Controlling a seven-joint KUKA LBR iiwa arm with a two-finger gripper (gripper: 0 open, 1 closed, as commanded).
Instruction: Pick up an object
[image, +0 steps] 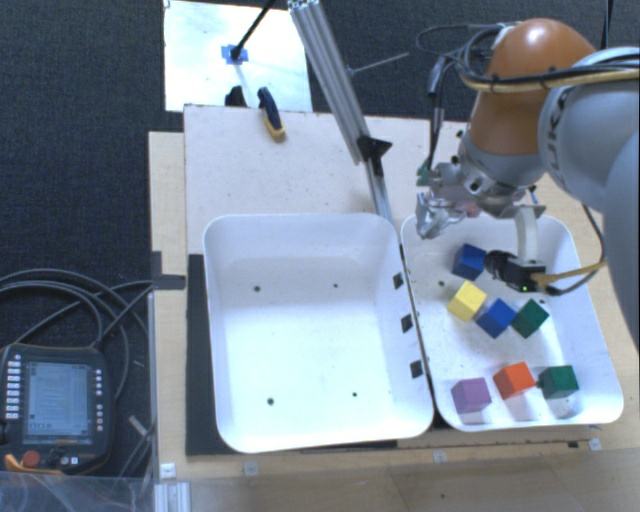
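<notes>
White right bin (590, 300) holding seven cubes clustered toward its near-right corner, loose for picking. Pincer (436, 215) poised over far-left corner, beside blue cube (468, 261), likely the target. Pincer state: cannot tell.

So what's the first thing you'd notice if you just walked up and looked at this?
Probably the big grey robot arm with its shiny orange band, reaching in from the right over the right bin. Next, the little colored cubes scattered in that bin: a yellow cube beside a blue cube, and an orange cube and a purple cube nearer the front. The left bin is a wide white tray beside it.
</notes>
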